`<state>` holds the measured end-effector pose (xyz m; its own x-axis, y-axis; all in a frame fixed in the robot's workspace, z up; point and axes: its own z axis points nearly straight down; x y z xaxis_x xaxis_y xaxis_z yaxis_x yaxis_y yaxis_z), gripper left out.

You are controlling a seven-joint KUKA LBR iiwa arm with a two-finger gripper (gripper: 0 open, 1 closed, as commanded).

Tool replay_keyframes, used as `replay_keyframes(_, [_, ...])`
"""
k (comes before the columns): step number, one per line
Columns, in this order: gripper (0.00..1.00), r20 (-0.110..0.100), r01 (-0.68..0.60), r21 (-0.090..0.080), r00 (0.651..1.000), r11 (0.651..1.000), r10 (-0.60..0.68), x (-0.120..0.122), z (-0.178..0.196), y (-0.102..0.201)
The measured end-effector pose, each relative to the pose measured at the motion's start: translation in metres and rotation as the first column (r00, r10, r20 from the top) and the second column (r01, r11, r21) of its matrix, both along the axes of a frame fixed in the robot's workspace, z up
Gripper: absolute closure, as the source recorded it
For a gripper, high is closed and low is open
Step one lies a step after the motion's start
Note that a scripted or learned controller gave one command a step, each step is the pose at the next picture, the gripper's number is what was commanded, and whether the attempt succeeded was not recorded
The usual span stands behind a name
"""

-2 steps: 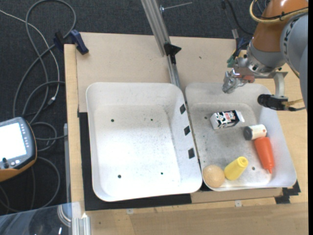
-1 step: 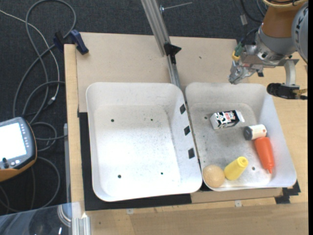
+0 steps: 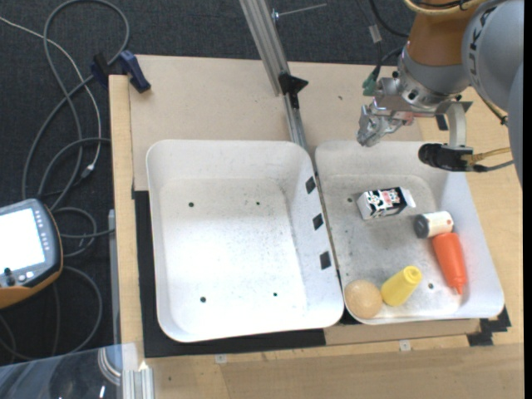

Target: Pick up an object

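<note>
The right bin holds a small black-and-white carton, a white cylinder, an orange carrot-shaped toy, a yellow bottle-shaped toy and a tan round ball. My gripper hangs over the bin's far left edge, above and behind the carton. Nothing shows between its fingers.
The left bin sits beside the right one, split from it by a ridge with black clips. A slanted metal pole rises behind the bins. Cables and a handheld pendant lie off the bench at left.
</note>
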<state>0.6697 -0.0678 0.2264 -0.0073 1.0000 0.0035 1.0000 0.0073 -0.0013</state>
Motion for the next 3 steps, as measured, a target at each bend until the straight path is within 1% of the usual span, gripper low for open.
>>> replay_keyframes(1, [1.0,-0.001,0.0,0.0,1.0,1.0,0.0,-0.01,0.013,0.05])
replay_keyframes(2, [1.0,-0.003,0.0,0.0,1.0,1.0,0.0,-0.025,0.002,0.108])
replay_keyframes(3, [1.0,-0.002,0.001,0.0,1.0,1.0,-0.001,-0.037,0.006,0.151])
